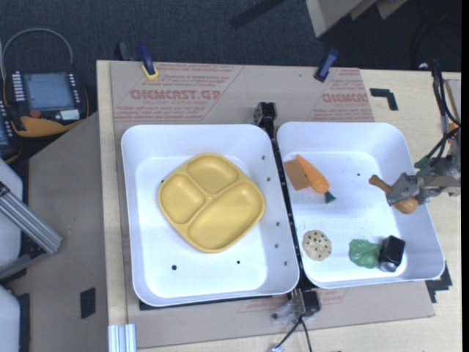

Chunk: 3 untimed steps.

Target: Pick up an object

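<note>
2 white bins (146,270) are set on a pale board bench (220,94) over a dark floor (183,13). The gripper (410,189) is seen at 3 o'clock of the right bin (352,134); whether it is apart or together cannot be told. The carrot (314,176) is laid at 10 o'clock there.

Looking down at a slant from above the tabletop (220,94), far enough back, taking in both white bins (139,196) side by side.
</note>
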Motion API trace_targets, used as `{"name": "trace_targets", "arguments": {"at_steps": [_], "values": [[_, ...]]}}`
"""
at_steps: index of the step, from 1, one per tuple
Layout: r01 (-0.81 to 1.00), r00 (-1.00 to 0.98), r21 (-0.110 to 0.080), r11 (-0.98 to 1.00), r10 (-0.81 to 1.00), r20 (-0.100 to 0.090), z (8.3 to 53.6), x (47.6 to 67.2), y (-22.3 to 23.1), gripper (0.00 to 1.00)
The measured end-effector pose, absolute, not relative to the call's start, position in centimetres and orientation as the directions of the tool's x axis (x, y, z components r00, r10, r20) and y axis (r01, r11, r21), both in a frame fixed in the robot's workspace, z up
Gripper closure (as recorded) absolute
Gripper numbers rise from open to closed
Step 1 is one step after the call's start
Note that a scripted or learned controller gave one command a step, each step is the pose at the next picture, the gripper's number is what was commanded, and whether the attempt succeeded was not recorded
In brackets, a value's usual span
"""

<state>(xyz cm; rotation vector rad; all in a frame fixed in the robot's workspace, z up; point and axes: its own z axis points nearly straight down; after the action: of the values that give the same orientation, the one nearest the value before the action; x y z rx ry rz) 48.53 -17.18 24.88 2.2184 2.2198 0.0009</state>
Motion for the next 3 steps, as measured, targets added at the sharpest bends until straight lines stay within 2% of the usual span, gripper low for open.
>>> {"name": "trace_targets", "arguments": {"at_steps": [1,2,3], "values": [[1.000,-0.005,-0.001,0.005,1.000,0.002,24.2,49.8,-12.1,1.00],[1.000,-0.005,-0.003,0.005,1.000,0.003,22.9,49.6,-7.0,1.00],[1.000,-0.007,-0.003,0.007,1.000,0.003,22.9,48.7,-1.2,1.00]]}}
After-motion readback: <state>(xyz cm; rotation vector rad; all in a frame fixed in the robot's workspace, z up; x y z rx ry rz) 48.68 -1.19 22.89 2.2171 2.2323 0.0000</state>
